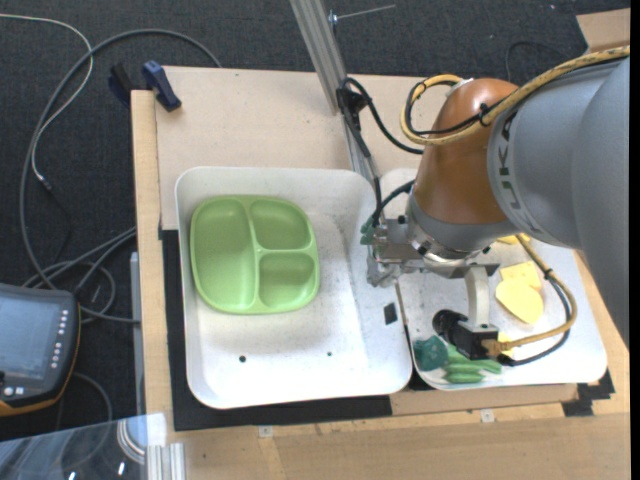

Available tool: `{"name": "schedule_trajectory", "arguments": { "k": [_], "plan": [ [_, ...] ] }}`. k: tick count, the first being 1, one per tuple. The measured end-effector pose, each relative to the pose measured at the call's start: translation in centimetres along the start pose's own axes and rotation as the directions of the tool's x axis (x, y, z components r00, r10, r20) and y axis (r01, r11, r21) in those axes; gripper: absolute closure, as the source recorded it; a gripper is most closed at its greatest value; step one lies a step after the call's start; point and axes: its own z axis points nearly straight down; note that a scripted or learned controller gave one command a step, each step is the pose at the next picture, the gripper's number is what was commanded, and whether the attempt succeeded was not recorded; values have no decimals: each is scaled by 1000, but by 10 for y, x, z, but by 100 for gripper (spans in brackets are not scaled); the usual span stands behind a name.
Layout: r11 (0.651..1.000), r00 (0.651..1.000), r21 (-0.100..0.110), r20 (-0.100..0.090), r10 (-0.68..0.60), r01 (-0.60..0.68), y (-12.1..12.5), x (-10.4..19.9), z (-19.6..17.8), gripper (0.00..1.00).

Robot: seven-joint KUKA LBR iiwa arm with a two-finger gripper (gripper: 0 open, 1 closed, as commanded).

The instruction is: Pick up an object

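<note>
Now I hang over the right white bin (pixel 590 348); my jaws' state, I cannot tell. The soft-looking green plastic toy (pixel 452 364) seems light; grip its middle.

The only lettering that can be made out is on the grey arm (pixel 560 158): dark capital letters run along its casing just beside the orange band, seen sideways and partly cut off by the curve of the casing. They look like "UK", part of a longer word. Nothing else carries readable text.
</note>
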Motion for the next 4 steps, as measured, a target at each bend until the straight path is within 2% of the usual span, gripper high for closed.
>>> {"name": "schedule_trajectory", "arguments": {
  "k": [1, 2, 3, 4],
  "plan": [
    [1000, 1000, -11, 3, 1, 0, 79, -29, -69, 100],
    [1000, 1000, 3, 1, -1, 1, 75, -27, -64, 0],
    [1000, 1000, -6, 0, -1, 1, 54, -24, -124, 0],
    [1000, 1000, 15, 0, -1, 1, -5, 15, -6, 0]
  ]
}}
